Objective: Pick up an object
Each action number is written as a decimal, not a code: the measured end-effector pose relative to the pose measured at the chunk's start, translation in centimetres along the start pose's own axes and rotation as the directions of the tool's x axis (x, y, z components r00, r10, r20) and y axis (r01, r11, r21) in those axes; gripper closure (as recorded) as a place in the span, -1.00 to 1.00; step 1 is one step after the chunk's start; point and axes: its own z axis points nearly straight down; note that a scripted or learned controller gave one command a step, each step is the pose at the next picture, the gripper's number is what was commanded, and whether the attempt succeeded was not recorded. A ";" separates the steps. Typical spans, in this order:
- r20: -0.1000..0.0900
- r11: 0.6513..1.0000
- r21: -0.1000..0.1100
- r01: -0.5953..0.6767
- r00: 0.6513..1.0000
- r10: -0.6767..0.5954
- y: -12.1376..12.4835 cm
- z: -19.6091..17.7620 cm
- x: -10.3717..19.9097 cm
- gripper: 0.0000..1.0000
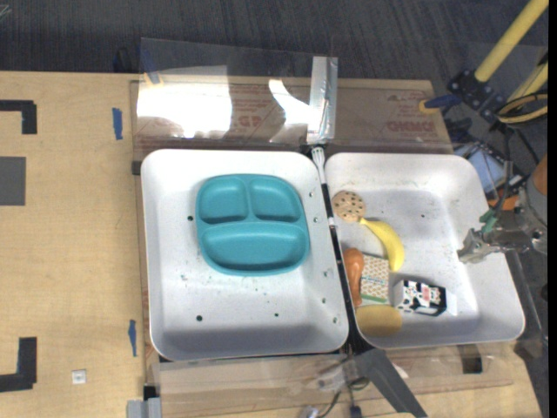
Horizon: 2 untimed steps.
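The right bin (435,185) holds a cluster of toy food along its left side. A round speckled cookie (348,204) lies at the top, with a yellow banana (388,240) curving below it. An orange carrot-like piece (353,268) rests against the bin's left wall, beside a small patterned box (375,279). A black-and-white packet (422,297) and a tan rounded piece (380,319) sit near the front. My gripper (484,240) hangs at the bin's right rim, well apart from all of these objects, with nothing seen in it.
The left bin (165,259) carries a teal divided plate (251,223). A clear plastic sheet and a taped divider (322,103) stand behind the bins. Cables and a yellow pole (513,33) crowd the far right. The right bin's middle floor is bare.
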 end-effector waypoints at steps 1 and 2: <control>0.004 0.992 -0.004 0.130 0.992 -0.130 -1.2 -2.2 -1.4 1.00; 0.003 0.992 -0.003 0.130 0.992 -0.130 -1.2 -2.1 -1.4 -1.00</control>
